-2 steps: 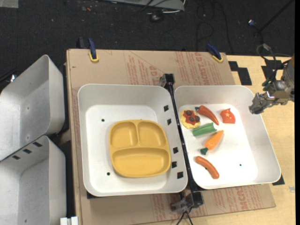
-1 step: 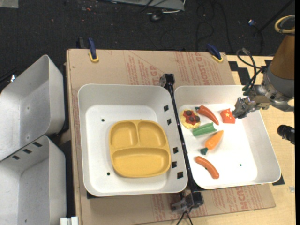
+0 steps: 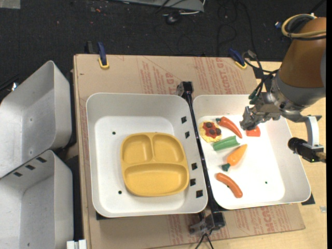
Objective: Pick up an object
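The right bin (image 3: pixel 290 154) holds several toy foods. There is a small pizza slice (image 3: pixel 210 130), a red chili pepper (image 3: pixel 229 125), a green piece (image 3: pixel 225 143), an orange carrot (image 3: pixel 236 155) and a sausage (image 3: pixel 229 184). A small red piece (image 3: pixel 252 132) lies at the bin's upper right. My gripper (image 3: pixel 250 121) hangs low over the bin's upper right part, directly over that red piece and just right of the chili. The dark gripper body hides the contact, and nothing shows as lifted.
The left bin (image 3: pixel 104 139) holds a yellow divided tray (image 3: pixel 154 164). A black divider (image 3: pixel 194 139) runs between the bins. Grey containers (image 3: pixel 31 139) stand off the bench to the left. The arm's grey and orange body (image 3: pixel 303 61) fills the upper right.
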`<state>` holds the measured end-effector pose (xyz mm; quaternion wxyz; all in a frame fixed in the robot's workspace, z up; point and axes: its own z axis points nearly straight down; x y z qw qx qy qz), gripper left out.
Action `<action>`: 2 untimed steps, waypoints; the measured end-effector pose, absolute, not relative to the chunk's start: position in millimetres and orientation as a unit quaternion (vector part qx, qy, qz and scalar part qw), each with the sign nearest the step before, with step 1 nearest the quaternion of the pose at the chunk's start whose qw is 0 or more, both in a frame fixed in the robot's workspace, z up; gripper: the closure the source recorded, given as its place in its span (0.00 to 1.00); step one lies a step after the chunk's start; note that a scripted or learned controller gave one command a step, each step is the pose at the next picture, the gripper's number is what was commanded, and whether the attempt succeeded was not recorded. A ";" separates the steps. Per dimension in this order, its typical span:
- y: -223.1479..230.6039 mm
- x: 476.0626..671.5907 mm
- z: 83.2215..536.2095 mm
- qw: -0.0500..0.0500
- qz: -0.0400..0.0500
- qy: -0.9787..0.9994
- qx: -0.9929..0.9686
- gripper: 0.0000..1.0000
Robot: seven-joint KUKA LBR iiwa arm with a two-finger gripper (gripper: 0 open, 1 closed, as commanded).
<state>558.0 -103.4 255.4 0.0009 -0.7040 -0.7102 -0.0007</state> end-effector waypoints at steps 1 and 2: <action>-44.9 550.5 259.8 0.001 0.000 -0.710 -0.704 1.00; 9.9 544.9 244.0 0.002 0.000 -0.710 -0.704 1.00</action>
